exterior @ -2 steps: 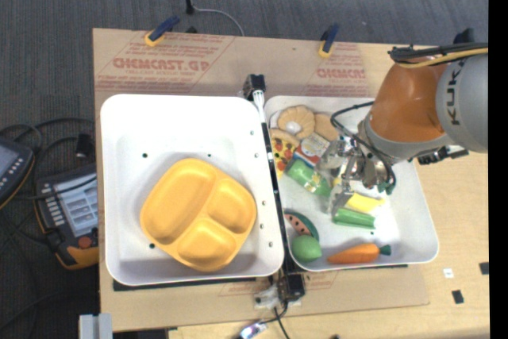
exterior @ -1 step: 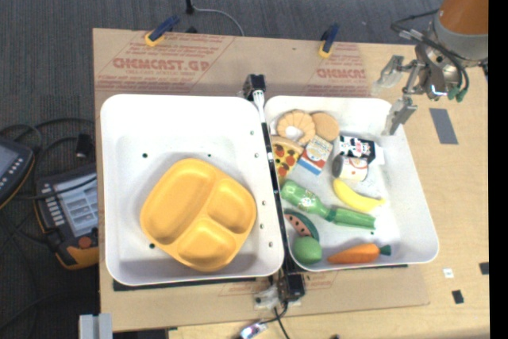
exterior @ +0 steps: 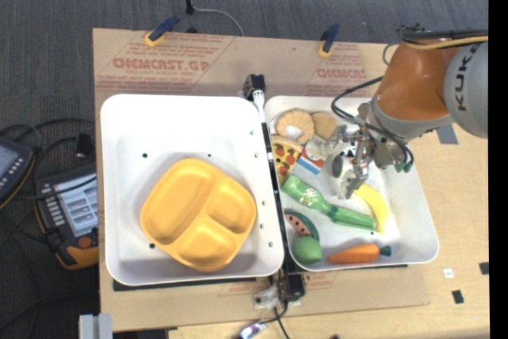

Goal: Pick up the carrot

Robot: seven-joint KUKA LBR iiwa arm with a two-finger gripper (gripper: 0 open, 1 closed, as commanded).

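Orange carrot point(exterior: 355, 254) well below fingers point(exterior: 347, 185)

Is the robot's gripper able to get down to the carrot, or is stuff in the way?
Probably yes. The carrot lies uncovered at the near edge of the right bin, nothing on top. The gripper hangs above the banana, farther back. The bin wall beside the carrot might crowd the fingers.

Evenly and brightly lit from overhead, with soft, short shadows.
Mild glare across the white bins point(exterior: 119, 123), washing out their walls; faint shade beneath the yellow tray point(exterior: 198, 212) and under the arm point(exterior: 421, 87). Slightly soft and grainy throughout, small toys near the bench's right edge losing detail.
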